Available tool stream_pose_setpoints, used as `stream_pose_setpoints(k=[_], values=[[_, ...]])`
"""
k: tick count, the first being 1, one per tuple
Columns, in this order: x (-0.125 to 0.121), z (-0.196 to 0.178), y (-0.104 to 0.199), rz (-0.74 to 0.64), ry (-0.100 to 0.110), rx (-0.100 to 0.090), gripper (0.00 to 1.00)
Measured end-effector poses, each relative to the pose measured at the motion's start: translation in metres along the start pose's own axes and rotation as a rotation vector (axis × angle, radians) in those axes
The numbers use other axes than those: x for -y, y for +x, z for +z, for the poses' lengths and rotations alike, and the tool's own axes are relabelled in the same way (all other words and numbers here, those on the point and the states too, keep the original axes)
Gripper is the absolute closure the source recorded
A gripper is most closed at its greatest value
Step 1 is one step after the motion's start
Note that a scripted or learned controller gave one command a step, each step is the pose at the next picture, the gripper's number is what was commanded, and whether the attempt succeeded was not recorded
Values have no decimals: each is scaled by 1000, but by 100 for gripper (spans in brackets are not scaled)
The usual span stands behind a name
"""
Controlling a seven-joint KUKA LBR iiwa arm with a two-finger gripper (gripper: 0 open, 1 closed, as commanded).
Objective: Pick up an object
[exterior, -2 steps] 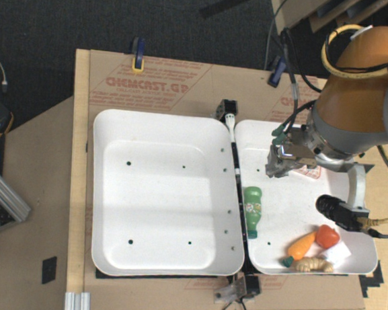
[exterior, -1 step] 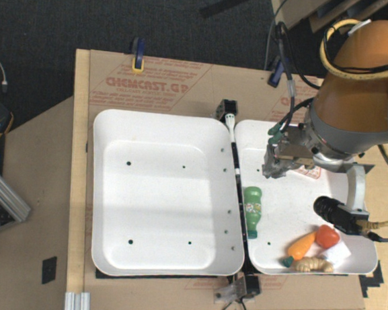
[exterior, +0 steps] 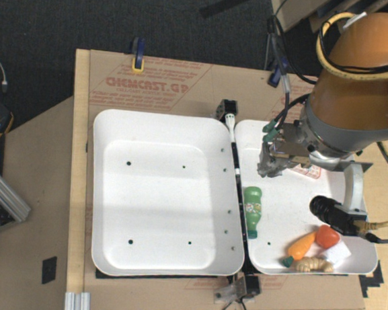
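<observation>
While the pincer (exterior: 272,166) was hung low over the right bin (exterior: 274,258), just above the green bottle (exterior: 250,210), its spread could not be told and nothing was seen held, so the pick was judged not yet done.

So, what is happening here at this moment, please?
A KUKA arm reaches in from the right, its gripper low over the right bin, with nothing visible between its fingers. In that bin a green bottle lies along the left wall, and an orange carrot, a red tomato and a ginger root sit by the near edge. Nothing is picked yet.
</observation>
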State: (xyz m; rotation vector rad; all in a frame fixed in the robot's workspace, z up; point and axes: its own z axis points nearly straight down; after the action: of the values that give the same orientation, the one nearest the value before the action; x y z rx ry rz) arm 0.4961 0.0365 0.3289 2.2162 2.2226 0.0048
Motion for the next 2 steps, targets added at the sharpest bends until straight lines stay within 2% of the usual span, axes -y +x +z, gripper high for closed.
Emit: stream_pose_setpoints(k=[1, 2], values=[[0, -1, 16, 1, 2, 1, 100], [-11, -52, 80, -2, -1, -1, 100]])
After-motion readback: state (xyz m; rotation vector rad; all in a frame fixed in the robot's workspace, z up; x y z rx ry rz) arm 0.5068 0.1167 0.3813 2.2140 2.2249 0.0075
